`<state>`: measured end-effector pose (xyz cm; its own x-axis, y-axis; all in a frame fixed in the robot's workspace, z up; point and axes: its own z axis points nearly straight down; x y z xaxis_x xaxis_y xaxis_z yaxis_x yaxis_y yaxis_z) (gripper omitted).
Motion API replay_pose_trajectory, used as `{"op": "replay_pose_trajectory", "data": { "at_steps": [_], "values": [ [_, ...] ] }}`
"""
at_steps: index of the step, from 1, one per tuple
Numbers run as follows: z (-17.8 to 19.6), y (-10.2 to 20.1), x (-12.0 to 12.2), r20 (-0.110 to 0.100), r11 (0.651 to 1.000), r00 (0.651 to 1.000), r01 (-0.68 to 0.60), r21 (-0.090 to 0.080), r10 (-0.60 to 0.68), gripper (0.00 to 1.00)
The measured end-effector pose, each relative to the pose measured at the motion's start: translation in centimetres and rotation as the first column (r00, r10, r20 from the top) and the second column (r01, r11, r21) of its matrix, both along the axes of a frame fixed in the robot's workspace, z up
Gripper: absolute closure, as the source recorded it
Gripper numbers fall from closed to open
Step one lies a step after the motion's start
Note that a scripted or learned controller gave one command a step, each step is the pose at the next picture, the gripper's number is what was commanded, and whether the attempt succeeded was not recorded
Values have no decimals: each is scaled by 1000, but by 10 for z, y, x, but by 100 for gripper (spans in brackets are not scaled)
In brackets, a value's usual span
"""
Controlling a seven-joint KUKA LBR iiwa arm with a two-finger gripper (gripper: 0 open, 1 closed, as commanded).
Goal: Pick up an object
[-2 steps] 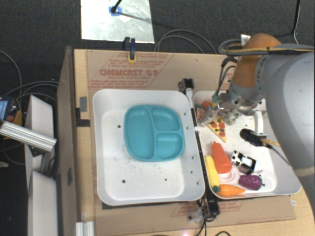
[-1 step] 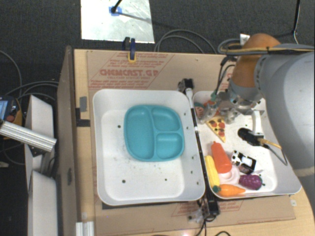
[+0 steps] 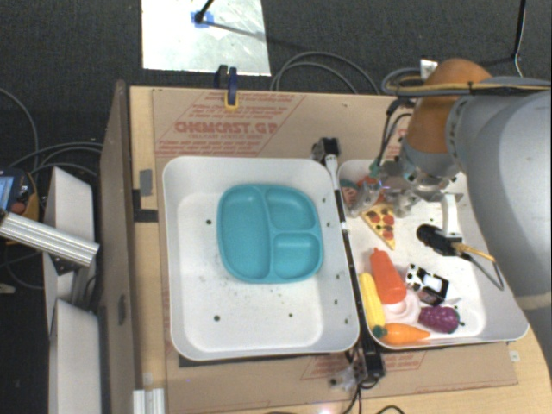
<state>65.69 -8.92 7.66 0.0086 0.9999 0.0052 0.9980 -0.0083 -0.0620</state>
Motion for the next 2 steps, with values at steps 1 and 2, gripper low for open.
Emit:
{"op": "replay_pose_trajectory", "data": {
  "at_steps": [1,2],
  "values": [
    [1,-1,5,28,1000,1000,-10,-11,11,0],
    [7,0,5,28,1000,1000,-15,-10,15,100]
  ]
}}
